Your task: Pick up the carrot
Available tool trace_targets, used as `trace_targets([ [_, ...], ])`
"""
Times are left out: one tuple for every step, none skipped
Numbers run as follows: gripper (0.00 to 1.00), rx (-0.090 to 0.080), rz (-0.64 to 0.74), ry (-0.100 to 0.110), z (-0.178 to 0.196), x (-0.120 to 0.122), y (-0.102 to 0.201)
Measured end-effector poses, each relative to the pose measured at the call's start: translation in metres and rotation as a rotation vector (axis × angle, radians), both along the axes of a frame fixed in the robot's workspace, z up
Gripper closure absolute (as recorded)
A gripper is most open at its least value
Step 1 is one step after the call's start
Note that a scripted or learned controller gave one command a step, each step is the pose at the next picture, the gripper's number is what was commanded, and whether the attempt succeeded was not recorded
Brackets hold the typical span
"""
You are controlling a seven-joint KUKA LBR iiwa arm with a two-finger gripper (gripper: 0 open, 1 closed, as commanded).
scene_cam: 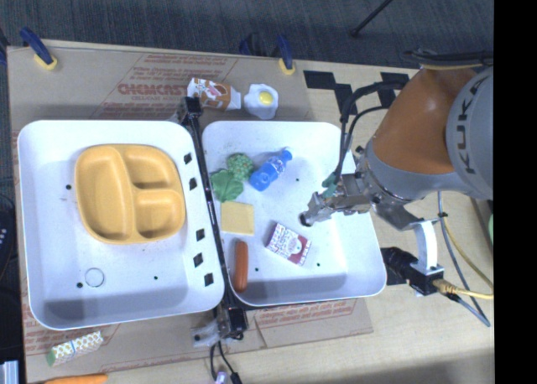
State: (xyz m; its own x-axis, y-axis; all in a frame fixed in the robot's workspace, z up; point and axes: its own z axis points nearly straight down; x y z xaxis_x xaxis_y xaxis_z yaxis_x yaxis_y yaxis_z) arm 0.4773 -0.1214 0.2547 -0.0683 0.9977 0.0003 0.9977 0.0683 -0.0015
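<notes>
Gripper [312, 215] hovers over the right bin [357, 277]; whether it is open cannot be told. Carrot [241, 264] lies lower left of it, apart. Red packet [288, 243] sits between them, just beside the gripper.

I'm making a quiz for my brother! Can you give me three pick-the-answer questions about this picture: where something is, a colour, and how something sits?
1. Where is the yellow tray?
A. left bin
B. right bin
C. outside the bins

2. What colour is the bottle?
A. red
B. blue
C. green

3. How does the yellow tray lie?
A. upside down
B. on its edge
C. hollows facing up

Answers:
1. A, white bin walls surround it on the left.
2. B, it is blue all over.
3. C, its hollows show from above.
</notes>
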Motion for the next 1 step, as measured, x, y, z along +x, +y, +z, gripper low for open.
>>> trace_targets([
  [1.0, 0.0, 0.003, 0.0, 0.0397, -0.0009, -0.0796],
])
